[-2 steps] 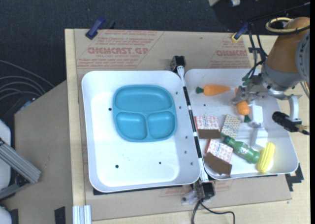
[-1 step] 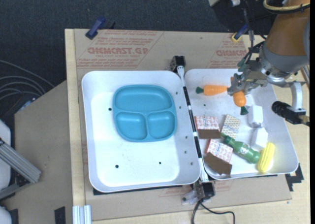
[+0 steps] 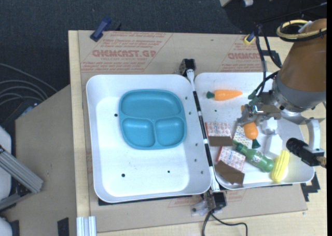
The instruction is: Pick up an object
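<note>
Two white bins sit side by side on the counter [image 3: 135,48]; the left bin [image 3: 104,167] carries a blue divided plate [image 3: 152,118], and the right bin [image 3: 228,82] carries the pickable items.

My gripper [image 3: 252,121] hangs over the middle of the right bin, directly above a small orange object [image 3: 251,130]. Whether my fingers are released or clenched cannot be told from this angle, and nothing can be confirmed between them.

Candidate under the gripper: the small orange object, right of frame centre, touching a patterned packet [image 3: 240,135].
- Handling, as judged: light, rigid toy plastic, smooth and likely slippery. Take hold across its narrow width.
- Orientation: rounded, with its long axis unclear because the gripper partly covers it.

Other candidates:
- Toy carrot [image 3: 227,95], upper part of the right bin. Long axis runs left to right, green top pointing left.
- Green bottle [image 3: 256,157], lying flat, long axis running upper left to lower right.
- Yellow corn [image 3: 280,165], lower right, long axis near vertical in frame.

Elongated items are best gripped across the short axis, near mid-length.
</note>
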